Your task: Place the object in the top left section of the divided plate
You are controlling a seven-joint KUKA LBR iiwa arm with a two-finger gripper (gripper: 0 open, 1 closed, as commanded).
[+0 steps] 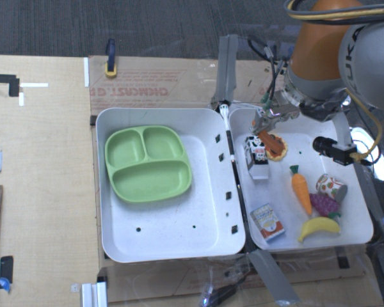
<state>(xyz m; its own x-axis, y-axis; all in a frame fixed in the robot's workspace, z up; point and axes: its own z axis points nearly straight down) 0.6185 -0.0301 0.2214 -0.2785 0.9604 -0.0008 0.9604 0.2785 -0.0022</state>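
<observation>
The tool (269, 125) is hanging over the right bin (365, 216), right above a round toy food (274, 147). I cannot tell what it is holding. The green plate (148, 164) is waiting in the left bin (173, 235). The toy may be slipping out, because the milk carton (256, 153) is crowding it.

There are 2 white bins: 1 (115, 235) well to the left of the gripper and 1 (358, 235) under it. The far bin holds 1 green divided plate (148, 164) with 3 sections. Just below the gripper lie 1 hot dog toy (273, 146) and 1 black-and-white carton (257, 152). Further below sit 1 carrot (300, 191), 1 grape bunch (324, 204), 1 banana (319, 228), 1 small juice box (267, 222) and 1 patterned cup (329, 185).
</observation>
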